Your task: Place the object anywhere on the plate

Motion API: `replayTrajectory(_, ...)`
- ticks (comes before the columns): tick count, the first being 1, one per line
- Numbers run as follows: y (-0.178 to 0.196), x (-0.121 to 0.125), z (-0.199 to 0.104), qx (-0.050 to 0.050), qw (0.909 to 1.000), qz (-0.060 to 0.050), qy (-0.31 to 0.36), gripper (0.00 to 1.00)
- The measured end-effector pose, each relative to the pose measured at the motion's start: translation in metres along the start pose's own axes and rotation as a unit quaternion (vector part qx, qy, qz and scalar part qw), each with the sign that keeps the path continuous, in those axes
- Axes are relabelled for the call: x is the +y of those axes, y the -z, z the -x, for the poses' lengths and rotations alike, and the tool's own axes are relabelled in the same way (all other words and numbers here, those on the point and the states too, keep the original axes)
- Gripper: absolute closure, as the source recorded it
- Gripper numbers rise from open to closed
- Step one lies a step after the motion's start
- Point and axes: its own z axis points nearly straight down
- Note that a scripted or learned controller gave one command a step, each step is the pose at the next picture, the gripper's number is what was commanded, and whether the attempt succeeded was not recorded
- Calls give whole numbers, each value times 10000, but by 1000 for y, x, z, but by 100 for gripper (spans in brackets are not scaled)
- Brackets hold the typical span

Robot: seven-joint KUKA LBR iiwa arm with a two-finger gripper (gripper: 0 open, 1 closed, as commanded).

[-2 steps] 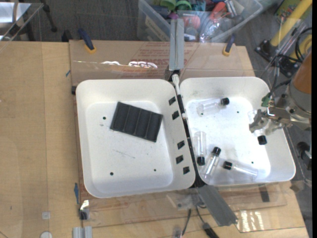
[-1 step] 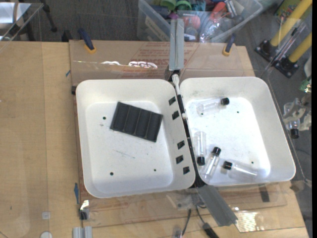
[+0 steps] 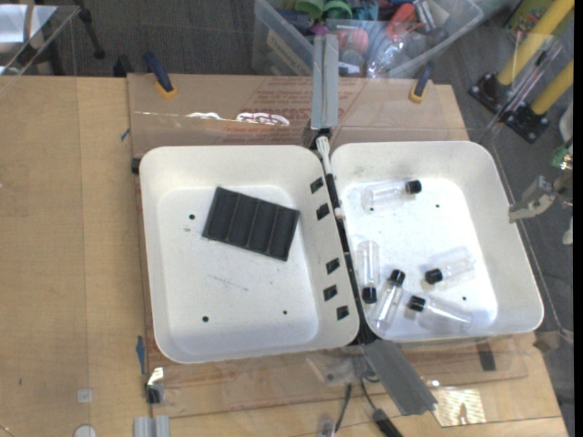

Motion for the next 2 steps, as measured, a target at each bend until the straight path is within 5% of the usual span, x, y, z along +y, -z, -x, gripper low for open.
replayTrajectory(1, 10, 1, 0, -8, 10000, 5, 12, 100)
replayTrajectory(2, 10, 1, -1, -9, 10000, 3, 11, 0)
